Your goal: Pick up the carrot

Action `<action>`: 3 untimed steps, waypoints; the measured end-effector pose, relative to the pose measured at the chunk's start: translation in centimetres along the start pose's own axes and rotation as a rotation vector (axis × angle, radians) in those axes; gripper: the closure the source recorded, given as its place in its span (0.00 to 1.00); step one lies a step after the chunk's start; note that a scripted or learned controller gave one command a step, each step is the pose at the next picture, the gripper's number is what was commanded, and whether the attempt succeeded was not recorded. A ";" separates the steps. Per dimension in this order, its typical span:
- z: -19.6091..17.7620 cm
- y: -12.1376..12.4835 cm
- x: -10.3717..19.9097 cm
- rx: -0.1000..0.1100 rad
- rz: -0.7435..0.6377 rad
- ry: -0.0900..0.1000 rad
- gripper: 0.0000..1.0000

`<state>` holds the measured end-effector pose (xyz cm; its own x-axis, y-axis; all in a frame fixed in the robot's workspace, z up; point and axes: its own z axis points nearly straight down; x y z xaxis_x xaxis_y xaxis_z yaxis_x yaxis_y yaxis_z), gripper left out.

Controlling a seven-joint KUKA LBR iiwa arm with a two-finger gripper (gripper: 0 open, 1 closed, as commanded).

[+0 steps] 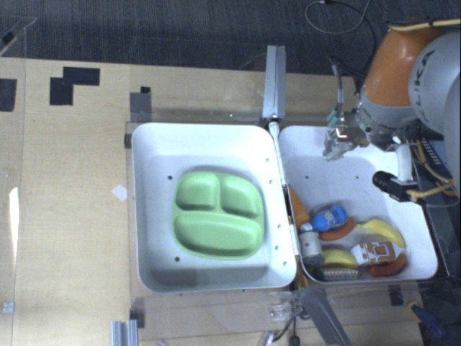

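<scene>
The carrot [294, 206] is a thin orange piece lying along the left wall of the right bin [338, 182], just above a small bottle with a white cap [310, 242]. My gripper [336, 148] hangs over the far part of that bin, near its back wall. It is well behind the carrot and to its right. Nothing shows between its tips.
The right bin's front corner holds a pile: a blue bottle [329, 215], two yellow bananas [382, 229], a reddish sausage-like piece [385, 267] and a small carton [374, 251]. A green divided plate [218, 215] lies in the left bin [155, 193].
</scene>
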<state>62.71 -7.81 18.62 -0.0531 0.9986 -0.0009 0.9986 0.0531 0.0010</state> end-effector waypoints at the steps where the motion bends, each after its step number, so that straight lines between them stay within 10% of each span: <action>1: 0.5 -1.4 6.1 0.005 0.132 0.001 1.00; 2: -11.9 -8.2 1.1 -0.001 -0.226 -0.001 1.00; 3: 0.5 -5.7 7.2 0.004 -0.087 0.001 1.00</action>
<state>56.64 -0.97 18.08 -0.1399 0.9902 0.0000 0.9902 0.1399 -0.0026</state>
